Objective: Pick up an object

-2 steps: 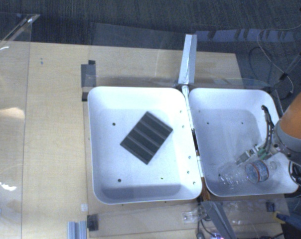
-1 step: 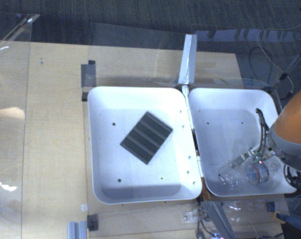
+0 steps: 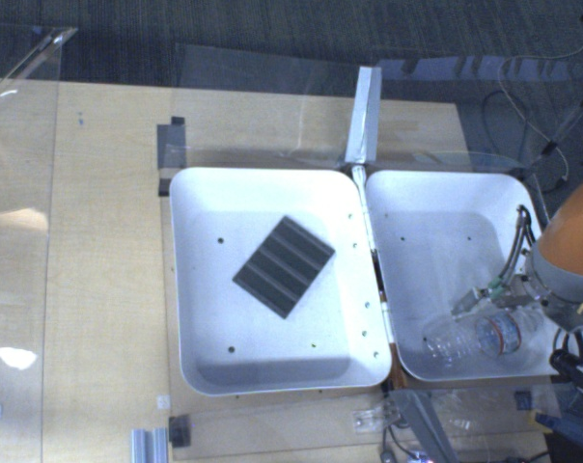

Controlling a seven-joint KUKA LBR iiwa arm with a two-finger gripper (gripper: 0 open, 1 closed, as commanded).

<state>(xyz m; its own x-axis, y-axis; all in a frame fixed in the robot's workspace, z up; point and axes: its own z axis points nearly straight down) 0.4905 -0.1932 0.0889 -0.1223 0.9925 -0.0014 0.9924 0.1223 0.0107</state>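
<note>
A dark grey ridged rectangular pad [image 3: 284, 266] lies flat and turned at an angle in the middle of the left bin [image 3: 200, 355]. A clear plastic bottle [image 3: 465, 337] lies on its side at the front of the right bin [image 3: 436, 201]. My gripper [image 3: 483, 300] reaches in from the right and sits low in the right bin, just above and behind the bottle. The arm's orange band [image 3: 573, 237] rises over the bin's right rim. Whether the gripper touches the bottle is unclear.
A metal post [image 3: 363, 114] stands behind the seam between the two bins. Cables [image 3: 523, 95] hang at the back right. Clear panels stand on the wooden bench [image 3: 79, 258] to the left. Brackets and wires sit along the front edge.
</note>
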